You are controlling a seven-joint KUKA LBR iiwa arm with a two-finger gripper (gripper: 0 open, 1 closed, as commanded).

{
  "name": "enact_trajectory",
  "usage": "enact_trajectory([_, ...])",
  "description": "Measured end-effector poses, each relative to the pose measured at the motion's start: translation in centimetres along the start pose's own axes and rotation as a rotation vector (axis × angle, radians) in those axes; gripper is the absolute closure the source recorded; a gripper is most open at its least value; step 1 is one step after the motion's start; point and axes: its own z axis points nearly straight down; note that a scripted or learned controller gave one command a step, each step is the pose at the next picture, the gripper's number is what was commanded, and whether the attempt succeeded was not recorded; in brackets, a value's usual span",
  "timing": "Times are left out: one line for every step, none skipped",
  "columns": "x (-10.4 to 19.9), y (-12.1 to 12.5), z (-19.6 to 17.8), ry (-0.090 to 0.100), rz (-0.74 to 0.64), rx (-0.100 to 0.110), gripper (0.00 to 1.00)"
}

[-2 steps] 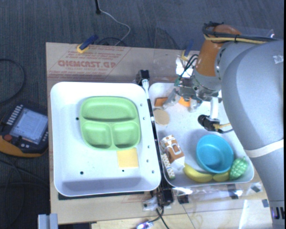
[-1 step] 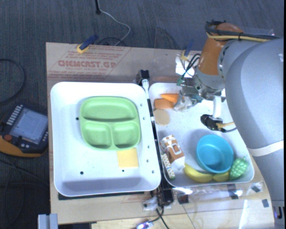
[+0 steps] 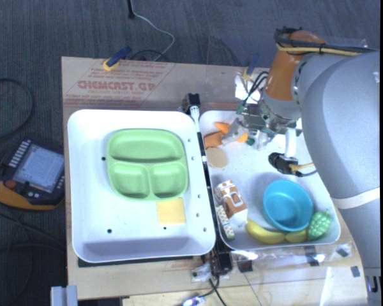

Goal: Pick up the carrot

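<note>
In the left bin [image 3: 83, 171] you had a green tray [image 3: 147, 161] and a yellow square [image 3: 171, 211], neither of them your concern. The carrot [image 3: 222, 128] lay at the far-left corner of the right bin [image 3: 329, 234], beside a brown disc [image 3: 217, 157], with the gripper [image 3: 254, 134] low just to its right. Whether the gripper was open or closed could not be told, so you would have done well to confirm it straddled the carrot, clear of the wall, before lifting.

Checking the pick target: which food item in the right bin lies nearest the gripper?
The carrot, orange, at the bin's far left corner beside the gripper. The banana lies at the near edge.
</note>
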Motion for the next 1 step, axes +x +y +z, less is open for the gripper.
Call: enact_trajectory([-6.19,0.80,0.86,0.014,0.133,0.004,0.00])
